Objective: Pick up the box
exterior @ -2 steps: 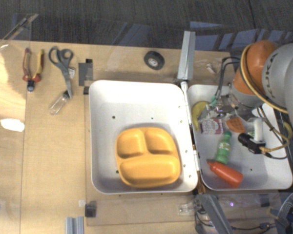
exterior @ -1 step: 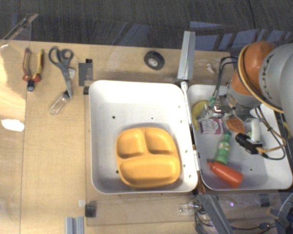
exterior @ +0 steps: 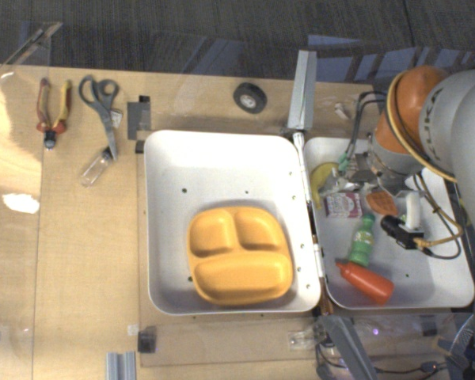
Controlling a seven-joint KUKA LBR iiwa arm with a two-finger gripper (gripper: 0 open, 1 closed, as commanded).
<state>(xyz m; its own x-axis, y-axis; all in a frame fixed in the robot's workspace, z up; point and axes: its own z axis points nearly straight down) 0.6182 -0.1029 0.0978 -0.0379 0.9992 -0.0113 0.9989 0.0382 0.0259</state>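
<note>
Nearest me, an orange bottle lay below my pincer, which hung just above the small box; its spread I couldn't tell.

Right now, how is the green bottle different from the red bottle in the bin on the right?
The green bottle is smaller and slimmer than the red bottle. The green bottle points up and down the picture, while the red bottle lies slanted across the near side of the bin. The green bottle is nearer the gripper; the red bottle is farther. Both lie in the same white bin, close together.
</note>
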